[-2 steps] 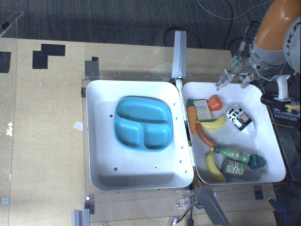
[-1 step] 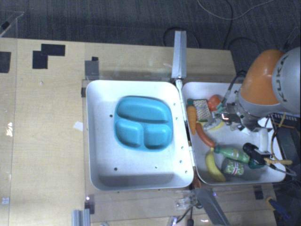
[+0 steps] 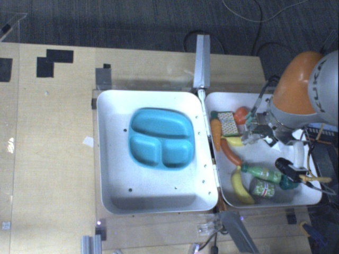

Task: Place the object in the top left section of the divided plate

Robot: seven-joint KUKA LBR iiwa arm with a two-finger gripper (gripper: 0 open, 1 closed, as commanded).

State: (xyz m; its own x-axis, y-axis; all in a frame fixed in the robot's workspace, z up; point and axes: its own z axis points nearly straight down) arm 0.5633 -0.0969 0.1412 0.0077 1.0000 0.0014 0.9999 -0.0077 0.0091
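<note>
Two bins are sitting side by side, left bin (image 3: 111, 194) holding the blue plate (image 3: 161, 137) with all three sections bare, right bin (image 3: 312, 197) holding the toys. Nearest in the right bin are lying a banana (image 3: 241, 188), a green can (image 3: 263, 189) and a green bottle (image 3: 262, 173), then a sausage (image 3: 230, 152), carrot (image 3: 216, 134) and checkered sponge (image 3: 229, 124) further back. Gripper (image 3: 253, 134) is hanging low over the right bin's middle by a yellow piece (image 3: 235, 141), fingers too blurred to tell apart or together, nothing seen between them.

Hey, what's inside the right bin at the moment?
The right bin holds a carrot, two bananas, a green bottle and other toys; the arm covers its upper right corner.
</note>
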